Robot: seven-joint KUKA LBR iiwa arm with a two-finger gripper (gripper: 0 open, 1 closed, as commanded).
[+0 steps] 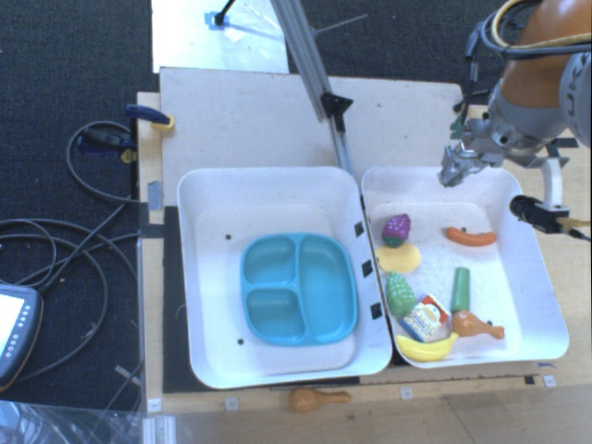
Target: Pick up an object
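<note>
My gripper [453,174] hangs over the far rim of the right bin [536,276], above its back edge, with nothing visible between its fingers. Below it in that bin lie purple grapes [397,228], an orange sausage [470,238], a yellow lemon slice [399,259], a green corn-like piece [400,293], a green cucumber [460,289], a small white and red packet [426,319], a yellow banana [425,347] and a brown drumstick [476,326]. The closest pieces, the grapes and the sausage, lie a little nearer the camera than the gripper.
The left bin [208,248] holds a blue divided plate [299,288]. A grey pole [305,54] slants across the back board. An orange toy [319,398] lies on the bench in front of the bins. Cables and a clamp [148,117] sit at the left.
</note>
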